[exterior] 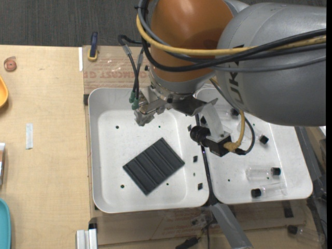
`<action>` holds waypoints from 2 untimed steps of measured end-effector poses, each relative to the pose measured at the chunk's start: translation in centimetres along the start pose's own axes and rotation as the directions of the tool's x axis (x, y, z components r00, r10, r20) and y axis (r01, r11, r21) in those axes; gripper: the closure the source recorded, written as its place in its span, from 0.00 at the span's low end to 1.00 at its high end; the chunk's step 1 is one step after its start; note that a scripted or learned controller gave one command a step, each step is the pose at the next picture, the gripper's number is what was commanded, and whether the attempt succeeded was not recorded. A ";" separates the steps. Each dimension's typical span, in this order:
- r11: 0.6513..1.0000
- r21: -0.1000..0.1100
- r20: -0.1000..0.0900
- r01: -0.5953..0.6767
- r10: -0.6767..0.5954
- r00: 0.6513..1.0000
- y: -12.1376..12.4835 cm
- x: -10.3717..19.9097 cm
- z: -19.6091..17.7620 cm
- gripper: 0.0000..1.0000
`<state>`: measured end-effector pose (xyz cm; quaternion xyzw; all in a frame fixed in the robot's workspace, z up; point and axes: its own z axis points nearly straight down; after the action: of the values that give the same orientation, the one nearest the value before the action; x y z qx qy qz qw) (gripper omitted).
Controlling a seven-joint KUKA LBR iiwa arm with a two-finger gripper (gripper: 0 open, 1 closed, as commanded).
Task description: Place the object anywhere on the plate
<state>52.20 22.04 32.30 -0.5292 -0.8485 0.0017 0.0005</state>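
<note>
The gripper (147, 112) hangs behind the dark ribbed plate (154, 165) — its long axis runs diagonally; jaw state I cannot tell.

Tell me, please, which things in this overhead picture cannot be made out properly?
- Gripper, camera view: the grey and orange arm covers most of it, so the finger state is unclear.
- Clear plastic item in the right white bin: too small and see-through to identify.
- Orange object and light blue object: cut off by the left edge.
- Dark ribbed rectangular plate: fully visible.
</note>
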 end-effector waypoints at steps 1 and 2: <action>0.945 0.000 -0.001 0.327 -0.327 0.945 -4.5 -3.5 1.9 1.00; 0.926 -0.002 0.000 0.376 -0.376 0.926 -8.7 -7.9 2.7 1.00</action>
<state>47.83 11.15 29.69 -0.3567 -0.9342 0.0008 0.0003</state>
